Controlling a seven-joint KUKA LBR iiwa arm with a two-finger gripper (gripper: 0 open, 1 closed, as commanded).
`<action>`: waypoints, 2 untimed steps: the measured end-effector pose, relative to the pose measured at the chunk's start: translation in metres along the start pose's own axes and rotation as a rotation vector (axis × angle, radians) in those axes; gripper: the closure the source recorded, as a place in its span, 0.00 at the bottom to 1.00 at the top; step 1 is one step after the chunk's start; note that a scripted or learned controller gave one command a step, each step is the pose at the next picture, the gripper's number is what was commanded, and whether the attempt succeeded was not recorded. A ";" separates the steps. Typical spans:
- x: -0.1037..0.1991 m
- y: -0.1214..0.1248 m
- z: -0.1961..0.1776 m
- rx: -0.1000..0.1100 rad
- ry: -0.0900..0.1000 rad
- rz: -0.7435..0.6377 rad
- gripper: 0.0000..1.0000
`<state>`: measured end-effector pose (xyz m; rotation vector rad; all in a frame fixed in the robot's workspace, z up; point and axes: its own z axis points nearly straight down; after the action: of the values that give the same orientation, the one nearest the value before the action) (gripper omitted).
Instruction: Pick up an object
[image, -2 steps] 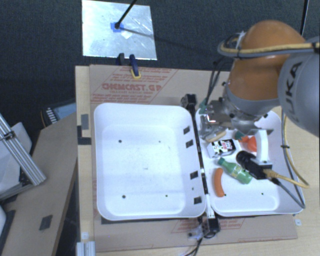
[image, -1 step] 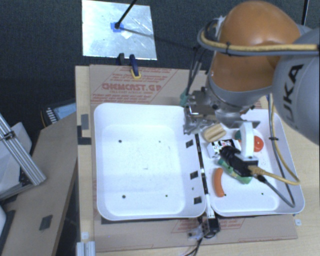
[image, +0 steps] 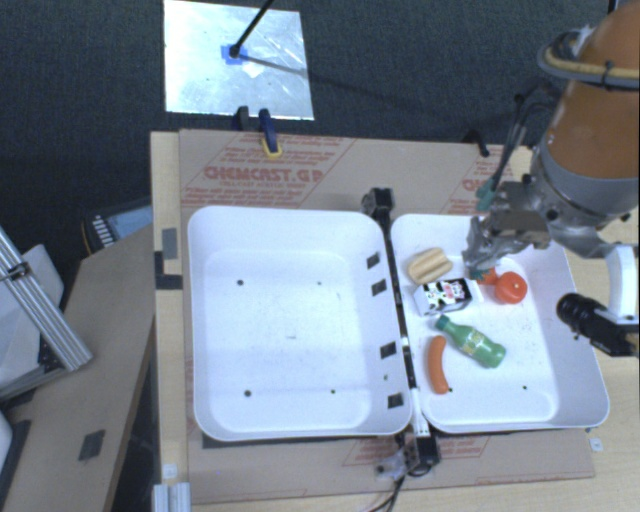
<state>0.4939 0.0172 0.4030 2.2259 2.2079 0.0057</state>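
Note:
The right bin holds a tan bread roll, a small black-and-white carton, a red tomato-like ball, a green bottle lying on its side and an orange sausage. My gripper hangs over the bin's upper middle, just right of the roll, above the carton and left of the red ball. Nothing shows between its fingers.
The left bin lies beside the right one, with a black divider with clips between them. A shiny metal sheet lies beyond the bench. A black fixture juts over the right bin's edge.

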 end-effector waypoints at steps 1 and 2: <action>0.074 -0.008 -0.002 0.005 0.004 -0.019 1.00; 0.133 -0.008 -0.061 -0.001 0.006 -0.018 1.00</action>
<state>0.4867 0.1506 0.4635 2.2083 2.2313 0.0135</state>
